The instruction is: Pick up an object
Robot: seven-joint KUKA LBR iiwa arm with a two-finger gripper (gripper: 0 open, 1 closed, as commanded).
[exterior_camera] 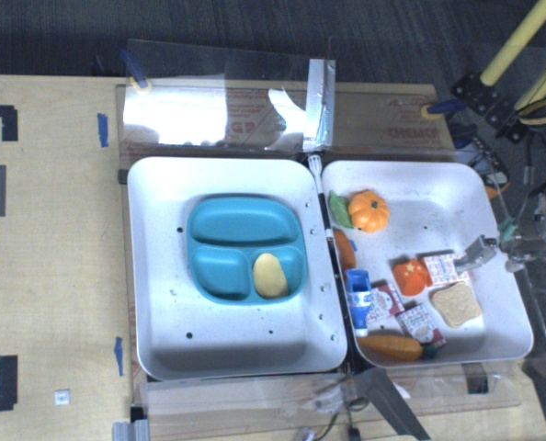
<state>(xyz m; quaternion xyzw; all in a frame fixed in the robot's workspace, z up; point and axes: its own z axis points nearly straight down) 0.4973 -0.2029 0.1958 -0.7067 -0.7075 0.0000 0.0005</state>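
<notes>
the little pumpkin (369, 211) sits near the top of the right bin (438, 177), with a tomato (409, 276), a slice of bread (455, 303) and a carrot (392, 345) lower down. a yellow potato (269, 275) lies in the blue tray (241, 223) in the left bin (153, 246).

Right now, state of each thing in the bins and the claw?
blue tray: upright in left bin, holding one item
yellow lemon: lying in the tray's lower right compartment
orange pumpkin: upright, top of right bin
tomato: resting mid bin, beside packets
toast slice: lying flat
carrot: lying on its side at the near rim
blue carton: lying by the divider
claw: over the right bin's right edge, nothing seen held
</notes>
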